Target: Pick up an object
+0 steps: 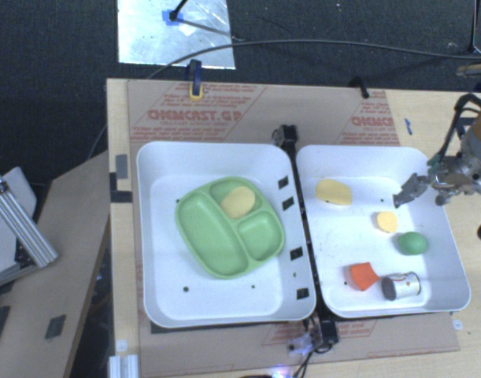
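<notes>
The right bin (334,298) holds several objects: a yellow oval piece (334,192) at the back left, a small yellow chunk (387,222), a green ball (412,242), an orange block (363,276) and a silver can (402,285) lying on its side near the front. My gripper (426,193) hangs over the bin's back right part, above and just right of the small yellow chunk. Its fingers are spread open and nothing sits between them.
The left bin (165,290) holds a green divided plate (212,239) with a pale yellow item (238,201) in its back compartment. A black hinge strip (299,227) runs between the bins. Cardboard (224,113) lies under both.
</notes>
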### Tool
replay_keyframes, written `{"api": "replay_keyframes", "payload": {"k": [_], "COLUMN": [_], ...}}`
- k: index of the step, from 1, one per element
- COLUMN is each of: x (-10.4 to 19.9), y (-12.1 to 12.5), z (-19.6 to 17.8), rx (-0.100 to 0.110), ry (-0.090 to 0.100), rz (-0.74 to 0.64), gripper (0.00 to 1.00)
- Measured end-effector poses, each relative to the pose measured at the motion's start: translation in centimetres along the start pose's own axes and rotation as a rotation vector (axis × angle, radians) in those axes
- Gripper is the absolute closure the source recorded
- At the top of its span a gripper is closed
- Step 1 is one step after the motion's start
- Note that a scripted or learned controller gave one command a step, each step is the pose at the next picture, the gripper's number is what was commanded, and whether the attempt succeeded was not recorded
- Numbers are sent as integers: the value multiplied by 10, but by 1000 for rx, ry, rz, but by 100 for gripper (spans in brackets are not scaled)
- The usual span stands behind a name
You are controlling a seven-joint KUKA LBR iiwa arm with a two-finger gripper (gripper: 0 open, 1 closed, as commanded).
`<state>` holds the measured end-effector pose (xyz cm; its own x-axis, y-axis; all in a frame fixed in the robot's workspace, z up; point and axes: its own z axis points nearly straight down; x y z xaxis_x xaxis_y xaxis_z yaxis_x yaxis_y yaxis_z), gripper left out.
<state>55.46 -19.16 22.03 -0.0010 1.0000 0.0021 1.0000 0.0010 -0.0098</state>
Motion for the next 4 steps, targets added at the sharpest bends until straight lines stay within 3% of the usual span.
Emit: {"api": "replay_keyframes", "payload": {"k": [1, 4], "x": [0, 3], "y": [3, -7], "z": [-6, 136], "rx": [-11, -8], "ry": [-3, -1], "rz": [-3, -1], "gripper": [0, 0]}}
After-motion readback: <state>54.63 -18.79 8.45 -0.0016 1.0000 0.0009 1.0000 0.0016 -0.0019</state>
